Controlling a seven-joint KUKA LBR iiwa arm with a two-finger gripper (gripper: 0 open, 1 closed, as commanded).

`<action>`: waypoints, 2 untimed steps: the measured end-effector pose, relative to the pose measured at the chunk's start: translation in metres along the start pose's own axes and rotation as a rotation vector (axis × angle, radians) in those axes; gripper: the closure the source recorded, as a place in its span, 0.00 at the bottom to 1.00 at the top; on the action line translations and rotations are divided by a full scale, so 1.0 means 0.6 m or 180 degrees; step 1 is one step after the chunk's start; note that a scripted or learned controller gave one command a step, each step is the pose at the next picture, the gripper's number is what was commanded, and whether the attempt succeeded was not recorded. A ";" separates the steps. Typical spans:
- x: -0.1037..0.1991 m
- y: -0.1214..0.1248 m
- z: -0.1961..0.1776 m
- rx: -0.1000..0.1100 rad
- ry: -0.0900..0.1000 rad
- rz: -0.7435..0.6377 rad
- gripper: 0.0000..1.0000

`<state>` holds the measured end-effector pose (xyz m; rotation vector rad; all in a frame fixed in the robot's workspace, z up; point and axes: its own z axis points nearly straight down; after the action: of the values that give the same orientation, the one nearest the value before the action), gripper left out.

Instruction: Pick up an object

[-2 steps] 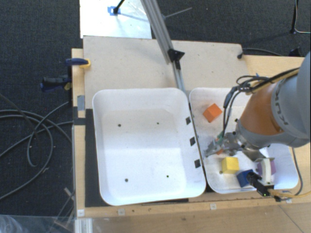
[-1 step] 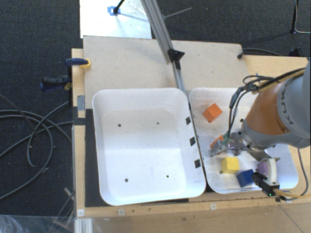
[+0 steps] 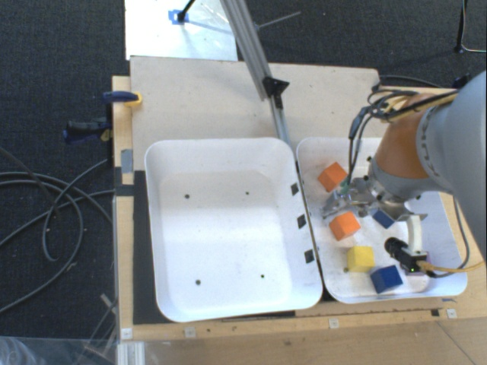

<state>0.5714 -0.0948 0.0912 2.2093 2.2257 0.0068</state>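
Grey arm (image 3: 445, 139) w/ orange band reaches in from right, wrist bent down over right bin (image 3: 445, 284). Gripper (image 3: 340, 201) low btwn two orange cubes (image 3: 332, 177) (image 3: 345, 225); grip state can't tell.

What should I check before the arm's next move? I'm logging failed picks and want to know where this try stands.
1. Hand is over the right bin, where the blocks lie: ok.
2. A target within reach: ok, it sits between the two orange blocks, upper and lower.
3. Hand centred on one block: cannot tell.
4. A block held between its fingers: cannot tell; the wrist hides them.
5. Neighbours clear of the path: ok for the yellow block and the blue block, which lie apart, nearer the front rim.
6. Cable by the blue block: cannot tell if it will snag.
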 end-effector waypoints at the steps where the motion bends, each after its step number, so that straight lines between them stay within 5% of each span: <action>1: 0.024 0.029 0.001 0.0009 0.0004 0.0000 0.00; 2: 0.021 -0.047 0.002 0.0031 0.0003 0.0022 0.00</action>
<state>0.5434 -0.0823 0.0897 2.2222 2.2234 -0.0027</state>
